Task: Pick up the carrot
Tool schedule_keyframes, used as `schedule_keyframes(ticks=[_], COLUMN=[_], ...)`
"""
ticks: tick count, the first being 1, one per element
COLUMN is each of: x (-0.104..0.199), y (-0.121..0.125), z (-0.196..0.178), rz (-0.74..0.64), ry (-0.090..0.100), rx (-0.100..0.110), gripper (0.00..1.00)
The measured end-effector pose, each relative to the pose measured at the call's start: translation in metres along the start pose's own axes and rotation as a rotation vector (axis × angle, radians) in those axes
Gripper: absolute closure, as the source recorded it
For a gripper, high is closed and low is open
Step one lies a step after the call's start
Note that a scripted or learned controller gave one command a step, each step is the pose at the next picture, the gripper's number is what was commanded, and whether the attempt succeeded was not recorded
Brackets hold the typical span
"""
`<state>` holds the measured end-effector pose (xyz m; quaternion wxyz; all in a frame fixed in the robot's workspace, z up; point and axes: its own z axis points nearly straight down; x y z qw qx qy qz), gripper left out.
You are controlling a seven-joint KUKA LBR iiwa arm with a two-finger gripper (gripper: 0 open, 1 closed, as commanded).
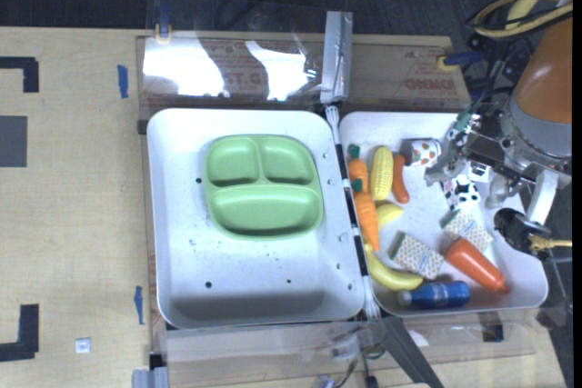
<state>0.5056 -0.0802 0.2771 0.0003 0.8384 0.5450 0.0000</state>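
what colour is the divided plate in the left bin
Light green, a plastic three-compartment plate, best seen in the camera view, lying in the left white bin.

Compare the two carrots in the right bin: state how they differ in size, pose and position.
The carrot by the divider is slim and long; the carrot near the front right corner is thicker and stubbier. The carrot by the divider lies lengthwise along the right bin's left wall, beside the corn cob; the other lies at a slant, tip toward the corner, next to a blue bottle. Both are orange and lie flat in the right bin.
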Motion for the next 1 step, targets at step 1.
schedule_keyframes(ticks=[1], x=[0.0396], y=[0.0203], z=[0.0026], rz=[-0.124], ry=[0.0], rx=[-0.001], gripper=[0.0])
